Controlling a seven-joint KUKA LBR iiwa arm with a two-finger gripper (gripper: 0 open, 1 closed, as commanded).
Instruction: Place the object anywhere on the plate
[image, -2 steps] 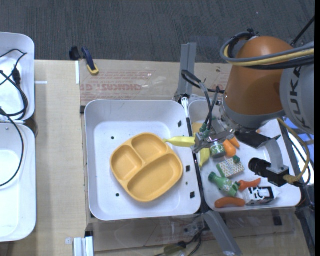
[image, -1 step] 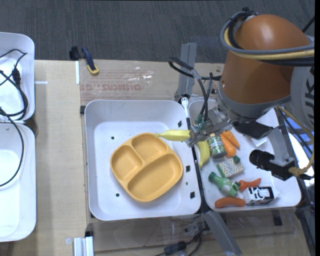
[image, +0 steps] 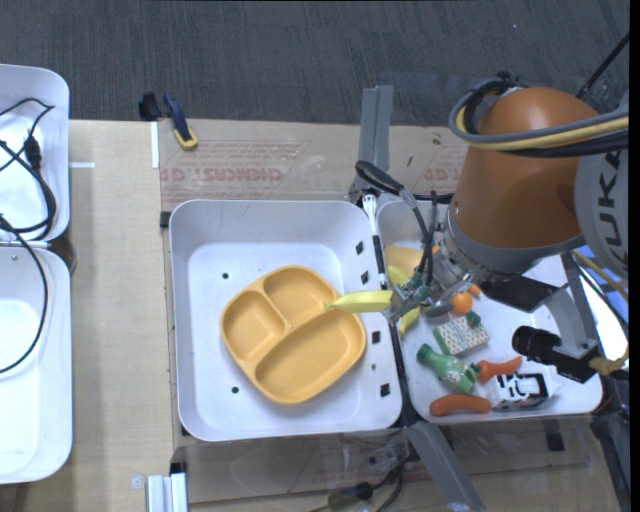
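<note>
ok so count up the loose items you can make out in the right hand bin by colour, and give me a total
Partly hidden by the arm, so only what is visible:
Orange: 3, a small ball, a carrot, a long piece
Green: 1, a bottle-like toy
Speckled: 1, a block
White and black: 1, a packet
Total: 6

The grey arm reaches in from the right, its orange band bulking large above the wrist. Its claw (image: 408, 298) points down and leftward, fingers closed on a yellow object (image: 362, 299).
</note>
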